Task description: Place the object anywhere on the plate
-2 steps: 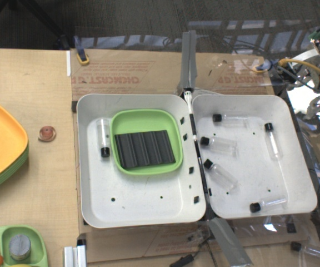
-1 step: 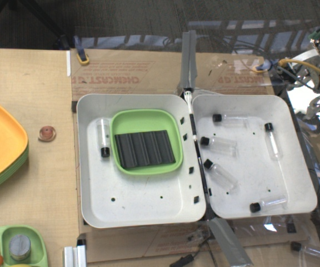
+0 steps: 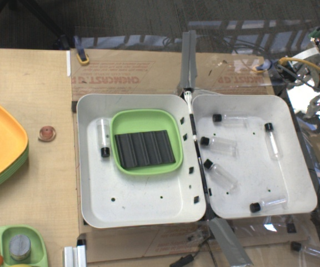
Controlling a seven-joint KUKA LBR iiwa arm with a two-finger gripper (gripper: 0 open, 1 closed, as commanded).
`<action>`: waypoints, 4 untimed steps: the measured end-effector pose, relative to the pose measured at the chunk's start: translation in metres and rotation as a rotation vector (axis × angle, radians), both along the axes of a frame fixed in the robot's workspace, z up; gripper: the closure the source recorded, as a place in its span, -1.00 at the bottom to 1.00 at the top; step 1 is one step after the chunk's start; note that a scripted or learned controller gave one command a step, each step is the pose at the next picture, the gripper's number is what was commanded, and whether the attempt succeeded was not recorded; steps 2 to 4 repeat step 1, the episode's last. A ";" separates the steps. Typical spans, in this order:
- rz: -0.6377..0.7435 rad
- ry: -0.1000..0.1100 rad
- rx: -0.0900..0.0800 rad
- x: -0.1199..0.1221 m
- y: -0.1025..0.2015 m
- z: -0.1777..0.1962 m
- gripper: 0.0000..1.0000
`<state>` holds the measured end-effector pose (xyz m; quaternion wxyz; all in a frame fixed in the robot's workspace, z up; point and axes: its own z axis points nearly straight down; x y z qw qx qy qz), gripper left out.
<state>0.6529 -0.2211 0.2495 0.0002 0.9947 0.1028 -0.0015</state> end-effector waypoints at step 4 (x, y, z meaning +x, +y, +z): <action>-0.003 0.000 0.001 -0.003 -0.001 0.006 -1.00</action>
